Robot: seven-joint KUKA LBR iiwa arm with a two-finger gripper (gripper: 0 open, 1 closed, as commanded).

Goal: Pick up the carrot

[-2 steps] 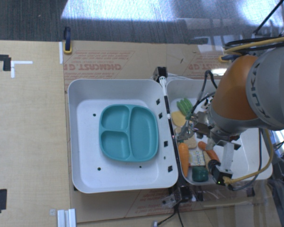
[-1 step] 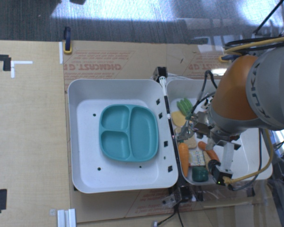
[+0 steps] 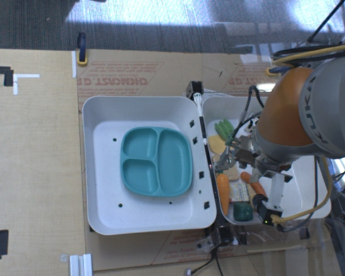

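Note:
The carrot is a long orange piece lying against the left wall of the right bin, pointing toward the bin's near edge. My gripper hangs low over the same bin, just beyond the carrot's upper end and slightly to its right. The bulky orange and grey wrist above it hides much of the bin's middle. Nothing is visibly held.
Around the carrot lie a green vegetable, a pale yellow item, a small orange-red piece, a flat printed packet and a dark teal cup. The left bin holds a teal divided plate.

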